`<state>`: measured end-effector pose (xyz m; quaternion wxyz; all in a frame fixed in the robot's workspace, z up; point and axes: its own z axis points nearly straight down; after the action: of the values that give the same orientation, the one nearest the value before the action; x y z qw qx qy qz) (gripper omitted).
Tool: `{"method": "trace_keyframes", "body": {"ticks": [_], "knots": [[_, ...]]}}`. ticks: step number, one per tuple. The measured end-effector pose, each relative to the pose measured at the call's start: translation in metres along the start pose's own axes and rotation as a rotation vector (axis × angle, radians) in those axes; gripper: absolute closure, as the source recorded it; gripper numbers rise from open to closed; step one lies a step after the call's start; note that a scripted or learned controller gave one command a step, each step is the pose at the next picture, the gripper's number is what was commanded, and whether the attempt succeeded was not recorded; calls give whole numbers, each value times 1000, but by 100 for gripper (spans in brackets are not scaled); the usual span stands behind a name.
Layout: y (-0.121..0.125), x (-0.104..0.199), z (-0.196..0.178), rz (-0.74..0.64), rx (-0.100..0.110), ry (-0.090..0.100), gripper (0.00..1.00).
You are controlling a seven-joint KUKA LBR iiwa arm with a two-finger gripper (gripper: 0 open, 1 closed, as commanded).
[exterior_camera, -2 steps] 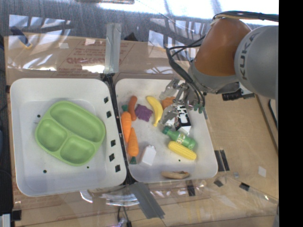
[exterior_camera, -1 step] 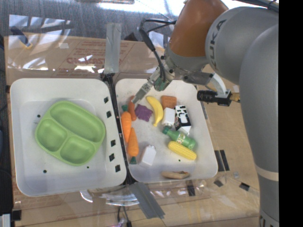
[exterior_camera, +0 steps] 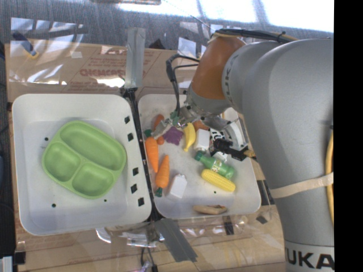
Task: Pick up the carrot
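Observation:
Two orange carrots with green tops lie near the left wall of the right bin (exterior_camera: pixel 249 200): one carrot (exterior_camera: pixel 151 154) upright along the wall, a second carrot (exterior_camera: pixel 163 172) just right of it and lower. A third orange piece (exterior_camera: pixel 157 120) lies farther back. My gripper (exterior_camera: pixel 168 127) hangs over the back left of this bin, just above and right of the upper carrot and close to the orange piece. Nothing shows as held.
The right bin also holds a purple vegetable (exterior_camera: pixel 174 136), a banana (exterior_camera: pixel 189 136), a green bottle (exterior_camera: pixel 215 163), a corn cob (exterior_camera: pixel 218 181), a white block (exterior_camera: pixel 178 186) and a brown item (exterior_camera: pixel 210 209). A green divided plate (exterior_camera: pixel 85 157) lies in the left bin (exterior_camera: pixel 28 118).

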<state>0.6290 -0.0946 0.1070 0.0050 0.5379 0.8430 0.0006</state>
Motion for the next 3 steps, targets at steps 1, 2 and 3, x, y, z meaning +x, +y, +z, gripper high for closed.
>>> {"method": "trace_keyframes", "body": {"ticks": [1,2,3], "knots": [[-28,4,12,297,5,3,0],[-132,38,-30,322,10,7,0],[-132,39,-38,318,13,11,100]]}}
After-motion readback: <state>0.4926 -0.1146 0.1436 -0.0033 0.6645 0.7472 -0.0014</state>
